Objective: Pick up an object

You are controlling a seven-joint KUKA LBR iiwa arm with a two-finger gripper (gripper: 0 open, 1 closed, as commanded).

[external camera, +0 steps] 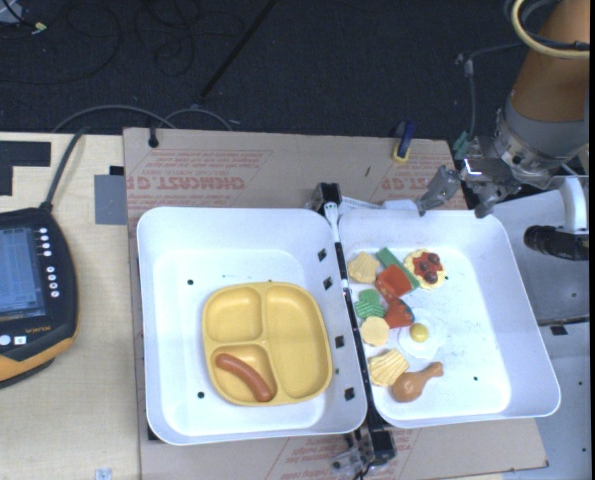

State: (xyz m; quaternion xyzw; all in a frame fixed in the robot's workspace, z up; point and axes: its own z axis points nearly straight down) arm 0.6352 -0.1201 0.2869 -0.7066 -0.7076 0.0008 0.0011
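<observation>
Toy foods (395,313) fill the right bin (497,368); pincer (459,190) open, holding nothing.

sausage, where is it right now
The sausage lies in the front compartment of the yellow divided plate in the left bin, apart from the toy food heaped in the right bin.

The light is even and rather bright, coming from above, so the two white bins (162,268) look almost washed out, with soft, short shadows at their walls. The dark floor (227,38) behind the desk stays dim. The picture is a little grainy, and the arm (552,78) looks slightly soft.
</observation>
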